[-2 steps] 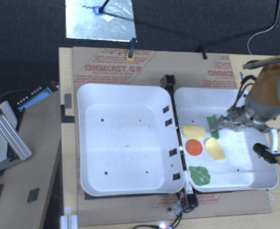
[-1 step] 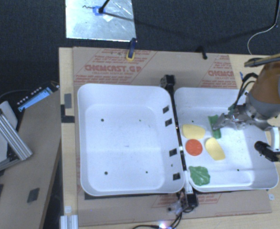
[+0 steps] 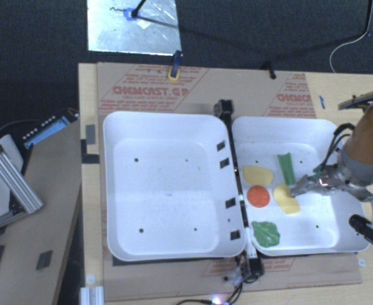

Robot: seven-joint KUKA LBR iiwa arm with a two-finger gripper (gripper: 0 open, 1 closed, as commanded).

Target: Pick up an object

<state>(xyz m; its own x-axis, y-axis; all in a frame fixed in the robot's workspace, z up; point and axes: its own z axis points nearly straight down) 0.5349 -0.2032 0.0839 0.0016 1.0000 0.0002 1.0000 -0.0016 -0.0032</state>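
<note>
Two white bins sit side by side in your view; the right bin (image 3: 313, 129) holds all the objects. Your gripper (image 3: 298, 188) reaches in from the right edge, its tip touching the yellow lump (image 3: 286, 200) at the bin's centre, but you cannot tell how its jaws stand. Just left lie an orange disc (image 3: 258, 196) and a pale yellow piece (image 3: 257, 173). A green stick (image 3: 286, 167) lies above, a green leafy piece (image 3: 266, 233) below.
</note>
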